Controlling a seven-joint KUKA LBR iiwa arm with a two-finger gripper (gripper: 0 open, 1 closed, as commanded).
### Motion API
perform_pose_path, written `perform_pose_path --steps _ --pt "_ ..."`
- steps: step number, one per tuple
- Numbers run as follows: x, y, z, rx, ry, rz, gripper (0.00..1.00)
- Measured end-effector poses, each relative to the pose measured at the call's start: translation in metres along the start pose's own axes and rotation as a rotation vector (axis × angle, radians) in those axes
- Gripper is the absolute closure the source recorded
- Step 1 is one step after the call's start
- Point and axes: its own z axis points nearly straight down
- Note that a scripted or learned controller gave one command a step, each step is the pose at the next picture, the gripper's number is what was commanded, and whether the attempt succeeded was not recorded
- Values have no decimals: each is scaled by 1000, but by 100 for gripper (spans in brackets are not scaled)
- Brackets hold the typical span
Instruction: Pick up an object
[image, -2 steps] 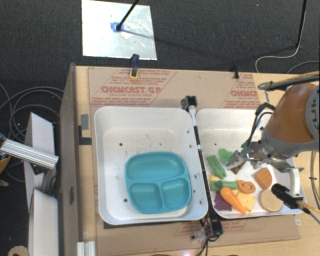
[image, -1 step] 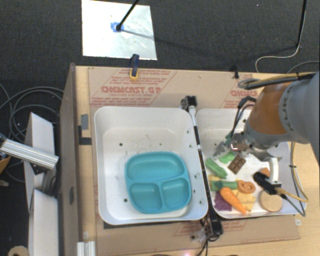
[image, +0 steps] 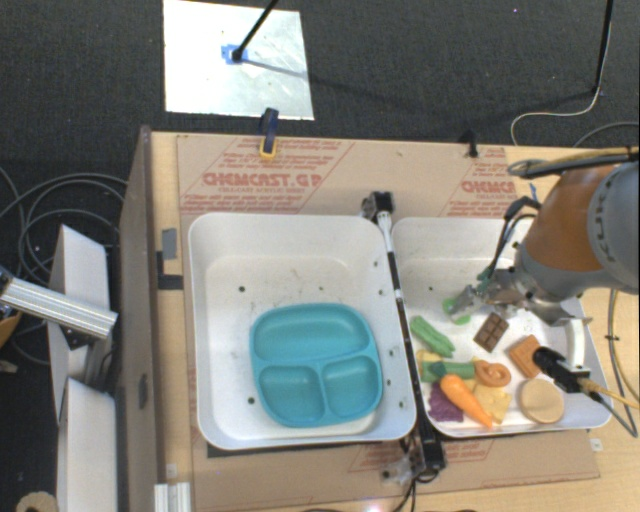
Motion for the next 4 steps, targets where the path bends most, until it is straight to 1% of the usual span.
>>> perform_pose_path --steps 1,2,3,4 --pt "-25 -15 -30 10 1 2 0" --pt "45 -13 5 12 4 -7 0" --pt "1 40 -6 4 -1 -2 0" --pt "14 22 4 10 2 -1 0"
